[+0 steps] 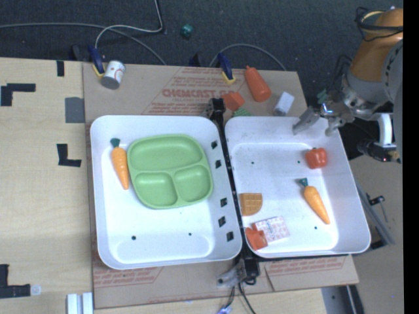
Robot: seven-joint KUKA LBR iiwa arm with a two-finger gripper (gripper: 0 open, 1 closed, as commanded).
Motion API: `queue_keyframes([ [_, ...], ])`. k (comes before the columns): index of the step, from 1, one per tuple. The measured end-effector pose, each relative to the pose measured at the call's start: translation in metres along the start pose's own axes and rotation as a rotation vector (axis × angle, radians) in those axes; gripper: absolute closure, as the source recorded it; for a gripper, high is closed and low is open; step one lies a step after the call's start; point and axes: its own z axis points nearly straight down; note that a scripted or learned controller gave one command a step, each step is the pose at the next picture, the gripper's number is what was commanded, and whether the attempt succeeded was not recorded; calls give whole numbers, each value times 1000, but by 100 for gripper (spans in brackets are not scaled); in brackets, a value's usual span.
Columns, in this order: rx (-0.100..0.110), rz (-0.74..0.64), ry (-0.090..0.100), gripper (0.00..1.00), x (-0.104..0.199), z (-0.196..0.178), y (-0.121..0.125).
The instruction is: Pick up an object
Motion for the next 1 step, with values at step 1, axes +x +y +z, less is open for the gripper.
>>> queue_keyframes([
  [1, -3, 0, 1, 0, -4, 85, -79],
])
